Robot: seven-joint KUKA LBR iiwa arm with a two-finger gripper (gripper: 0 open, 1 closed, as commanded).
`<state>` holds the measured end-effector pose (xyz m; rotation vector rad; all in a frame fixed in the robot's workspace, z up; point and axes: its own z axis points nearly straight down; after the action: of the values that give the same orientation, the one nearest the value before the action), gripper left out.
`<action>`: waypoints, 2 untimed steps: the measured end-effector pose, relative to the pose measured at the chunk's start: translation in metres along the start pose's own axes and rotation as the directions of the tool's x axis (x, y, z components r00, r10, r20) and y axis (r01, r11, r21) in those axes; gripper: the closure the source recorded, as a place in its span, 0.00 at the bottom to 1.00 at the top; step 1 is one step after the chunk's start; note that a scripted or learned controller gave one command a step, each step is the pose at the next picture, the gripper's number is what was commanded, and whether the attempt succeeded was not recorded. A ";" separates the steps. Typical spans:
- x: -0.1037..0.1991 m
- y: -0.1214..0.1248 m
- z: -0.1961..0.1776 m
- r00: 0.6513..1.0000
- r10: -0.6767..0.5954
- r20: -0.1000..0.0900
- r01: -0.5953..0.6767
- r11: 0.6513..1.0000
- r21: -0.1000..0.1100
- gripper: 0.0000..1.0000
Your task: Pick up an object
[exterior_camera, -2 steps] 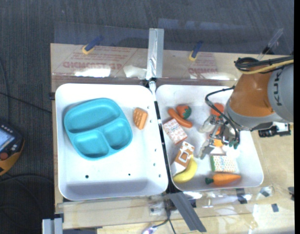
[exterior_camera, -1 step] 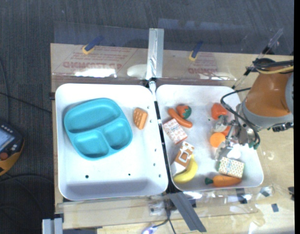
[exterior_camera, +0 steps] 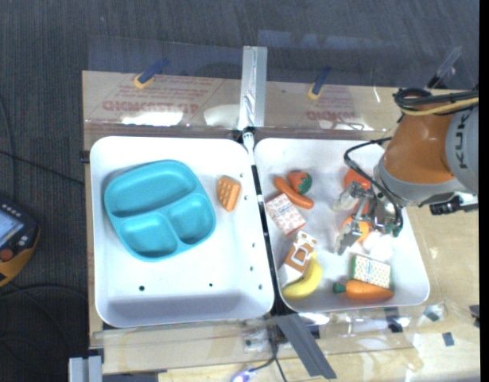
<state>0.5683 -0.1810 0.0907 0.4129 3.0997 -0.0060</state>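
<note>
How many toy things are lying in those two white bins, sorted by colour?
Blue: 1, the divided tray
Orange or red: 4, wedge, chilli, strawberry, carrot
Yellow: 1, banana
Printed boxes: 3
Total: 9; anything under the pincer is uncounted.

A dark grey carpet (exterior_camera: pixel 149 14) with a fine weave covers the floor around a pale wooden bench (exterior_camera: pixel 188 94). A black cable (exterior_camera: pixel 21 161) trails across the carpet at left, near a handheld controller (exterior_camera: pixel 5 241).
</note>
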 end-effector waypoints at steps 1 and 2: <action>-0.005 0.006 0.000 1.000 -0.012 -0.003 0.012 1.000 0.002 0.00; 0.003 -0.014 0.000 0.998 -0.065 0.001 0.065 0.998 -0.003 0.00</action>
<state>0.5618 -0.1934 0.0908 0.3112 3.1106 -0.0026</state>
